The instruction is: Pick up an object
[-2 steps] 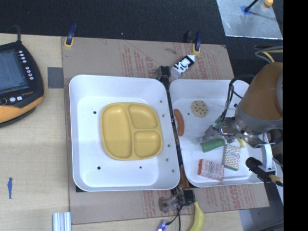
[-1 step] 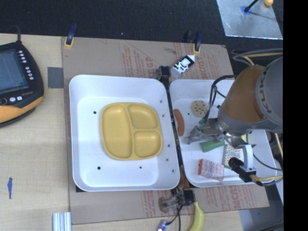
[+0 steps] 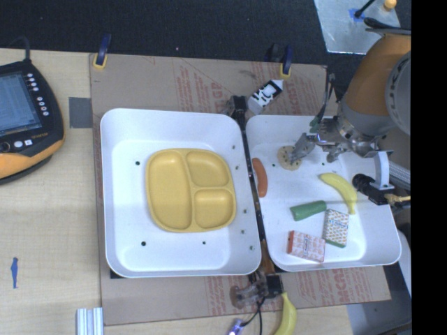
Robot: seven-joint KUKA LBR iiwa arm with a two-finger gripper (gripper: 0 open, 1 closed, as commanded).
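Camera view: gripper (image 3: 302,149) low over right bin (image 3: 388,251), at its far end. Finger state: cannot tell. Tan disc (image 3: 287,156) just beside gripper tip. Nearer camera from disc: banana (image 3: 340,189), green block (image 3: 308,210), two packets (image 3: 306,246). Sausage (image 3: 260,176) left of disc. Yellow tray (image 3: 190,188) in left bin (image 3: 112,187).
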